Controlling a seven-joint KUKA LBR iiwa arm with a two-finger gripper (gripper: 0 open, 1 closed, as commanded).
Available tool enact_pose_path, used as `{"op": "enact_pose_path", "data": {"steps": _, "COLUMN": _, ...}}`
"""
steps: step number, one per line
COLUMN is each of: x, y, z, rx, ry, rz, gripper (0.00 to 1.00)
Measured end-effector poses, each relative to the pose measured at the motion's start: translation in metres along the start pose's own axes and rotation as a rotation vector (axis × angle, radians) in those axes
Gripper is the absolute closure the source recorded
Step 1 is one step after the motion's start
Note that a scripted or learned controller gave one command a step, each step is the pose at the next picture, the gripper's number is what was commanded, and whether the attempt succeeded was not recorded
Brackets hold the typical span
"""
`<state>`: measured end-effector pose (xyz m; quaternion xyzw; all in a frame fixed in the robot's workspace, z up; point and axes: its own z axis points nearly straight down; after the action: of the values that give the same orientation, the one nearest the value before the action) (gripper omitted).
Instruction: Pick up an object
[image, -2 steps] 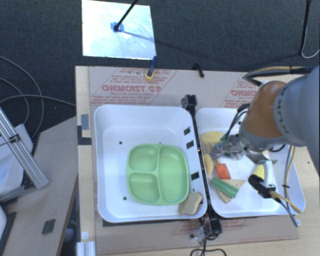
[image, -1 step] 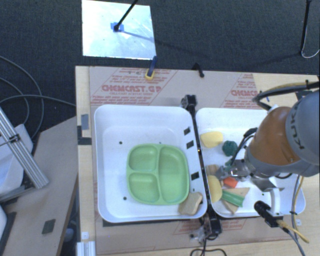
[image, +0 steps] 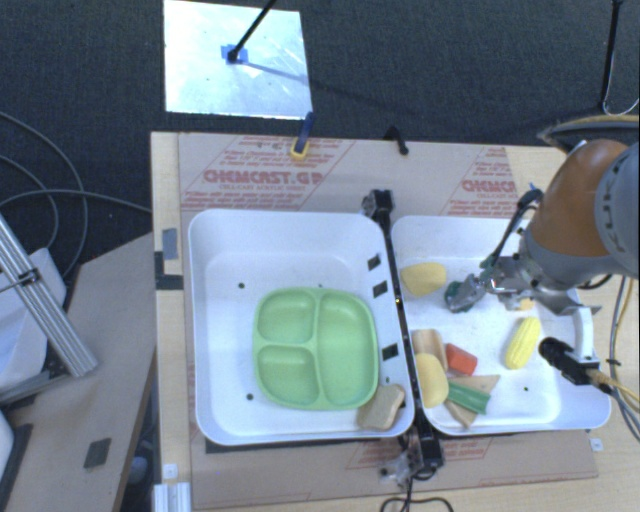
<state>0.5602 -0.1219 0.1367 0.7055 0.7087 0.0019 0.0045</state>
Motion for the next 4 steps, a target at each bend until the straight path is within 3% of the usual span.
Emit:
{"op": "enact_pose_path", "data": {"steps": 1, "x": -0.011, "y": 0.036, "z": 0.054, "rx": 0.004, "ry": 0.002, "rz": -0.001, "gripper": 0.0}}
{"op": "enact_pose_path", "data": {"steps": 2, "x": -0.081, "y": 0.059, "z": 0.051, "rx": 0.004, "ry": 0.003, "rz": 0.006, "gripper": 0.0}}
{"op": "enact_pose_path", "data": {"steps": 3, "x": -0.081, "y": 0.048, "z": 0.052, "rx": 0.005, "ry": 0.008, "rz": 0.0, "gripper": 0.0}}
{"op": "enact_pose_path", "data": {"steps": 4, "x": -0.055, "y": 0.032, "z": 0.053, "rx": 0.009, "ry": 0.004, "rz": -0.001, "gripper": 0.0}}
